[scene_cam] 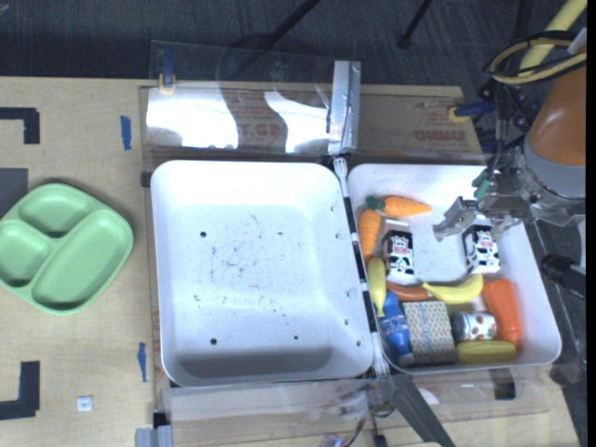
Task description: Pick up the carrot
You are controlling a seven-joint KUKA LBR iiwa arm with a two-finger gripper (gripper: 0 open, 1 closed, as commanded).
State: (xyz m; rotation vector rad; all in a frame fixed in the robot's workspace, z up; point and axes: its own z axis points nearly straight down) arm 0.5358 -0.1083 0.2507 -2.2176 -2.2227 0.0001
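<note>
Sponge (429, 329), banana (455, 290) beside carrot (404, 207)

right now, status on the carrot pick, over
Gripper over right bin, holding nothing. Carrot lies at bin's far end, ungrasped, left of gripper. Second carrot beside it; milk carton crowds close.

Pincer (473, 214) over right bin (545, 343), above carrot (402, 207) near far-left corner; left bin (186, 189) beside; green plate (61, 246) on worktop (65, 380), far left.
</note>
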